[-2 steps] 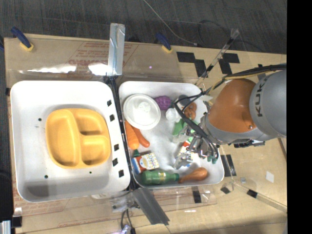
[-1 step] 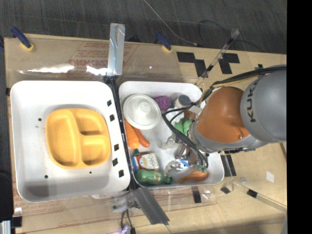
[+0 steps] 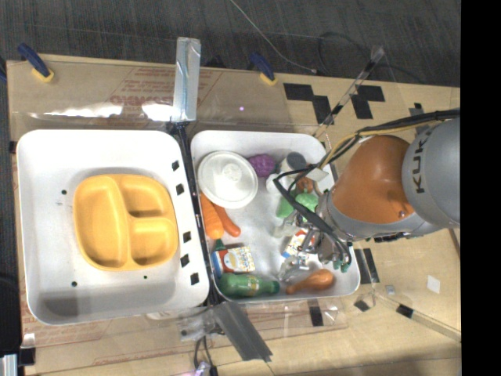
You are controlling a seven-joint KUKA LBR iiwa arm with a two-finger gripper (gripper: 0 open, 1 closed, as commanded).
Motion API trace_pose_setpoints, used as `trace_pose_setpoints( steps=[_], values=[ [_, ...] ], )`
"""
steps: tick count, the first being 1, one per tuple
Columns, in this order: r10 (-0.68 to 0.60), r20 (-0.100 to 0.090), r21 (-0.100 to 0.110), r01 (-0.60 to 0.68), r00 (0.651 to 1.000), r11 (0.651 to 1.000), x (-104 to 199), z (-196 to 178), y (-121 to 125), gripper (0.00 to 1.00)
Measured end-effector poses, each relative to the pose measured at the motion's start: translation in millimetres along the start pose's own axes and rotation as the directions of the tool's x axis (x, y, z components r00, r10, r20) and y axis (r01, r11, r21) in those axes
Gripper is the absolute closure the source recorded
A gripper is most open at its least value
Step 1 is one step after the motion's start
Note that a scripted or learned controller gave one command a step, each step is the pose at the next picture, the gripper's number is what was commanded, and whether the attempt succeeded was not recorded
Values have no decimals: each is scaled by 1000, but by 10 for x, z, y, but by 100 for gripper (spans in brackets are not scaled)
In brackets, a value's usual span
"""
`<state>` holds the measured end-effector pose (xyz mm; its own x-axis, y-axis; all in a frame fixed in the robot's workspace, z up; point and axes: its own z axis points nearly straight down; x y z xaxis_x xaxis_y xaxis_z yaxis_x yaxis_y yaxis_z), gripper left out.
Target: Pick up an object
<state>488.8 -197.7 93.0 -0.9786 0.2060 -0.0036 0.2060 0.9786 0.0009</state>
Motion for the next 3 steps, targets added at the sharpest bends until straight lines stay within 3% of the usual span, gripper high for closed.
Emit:
trace_pose_setpoints(
  steps=[1,2,3],
  values=[
    [-9,4,0,9,1000,1000,-21,-108,20,100],
    [259,-6,1,-259,966,966,288,16,956,100],
    [219,9,-2,-219,976,976,29,-1710,1327,100]
  ],
)
